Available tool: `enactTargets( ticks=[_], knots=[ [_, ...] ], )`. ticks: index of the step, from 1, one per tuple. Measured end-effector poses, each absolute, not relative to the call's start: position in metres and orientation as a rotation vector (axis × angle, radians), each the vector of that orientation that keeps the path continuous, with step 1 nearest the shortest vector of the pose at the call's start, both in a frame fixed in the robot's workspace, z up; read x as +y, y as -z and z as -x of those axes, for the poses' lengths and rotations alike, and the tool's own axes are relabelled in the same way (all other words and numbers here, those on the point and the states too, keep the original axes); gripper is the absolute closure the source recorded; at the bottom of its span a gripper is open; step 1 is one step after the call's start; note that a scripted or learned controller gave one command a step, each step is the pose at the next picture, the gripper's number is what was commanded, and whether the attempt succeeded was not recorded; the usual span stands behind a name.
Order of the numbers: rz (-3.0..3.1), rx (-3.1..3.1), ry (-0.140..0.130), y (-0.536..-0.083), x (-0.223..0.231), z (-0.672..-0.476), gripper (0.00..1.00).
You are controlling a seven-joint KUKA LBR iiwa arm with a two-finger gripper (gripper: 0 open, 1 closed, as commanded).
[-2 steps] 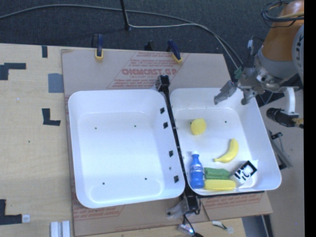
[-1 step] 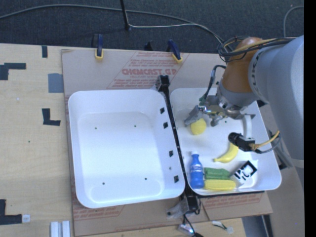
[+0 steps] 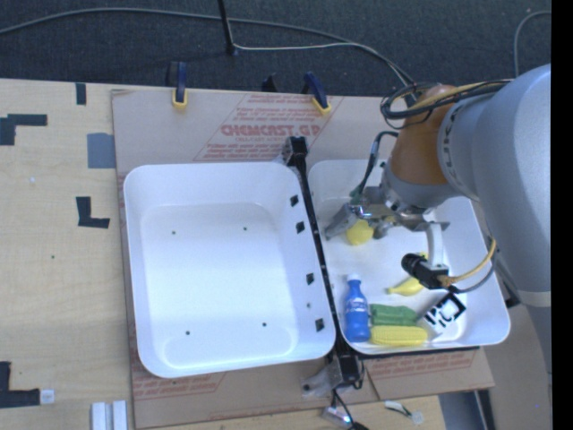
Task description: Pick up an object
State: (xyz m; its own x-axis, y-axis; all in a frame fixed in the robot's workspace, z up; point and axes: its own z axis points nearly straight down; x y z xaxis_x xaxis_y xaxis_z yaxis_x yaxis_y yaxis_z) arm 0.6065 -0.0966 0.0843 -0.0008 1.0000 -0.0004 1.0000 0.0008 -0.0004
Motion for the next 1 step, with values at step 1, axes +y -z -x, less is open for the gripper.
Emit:
enactTargets(
  ticks=[1],
  knots=[
    [2.223,-2.223,0.001,-0.0958,-0.0972,-0.6071,1.00]
  ],
)
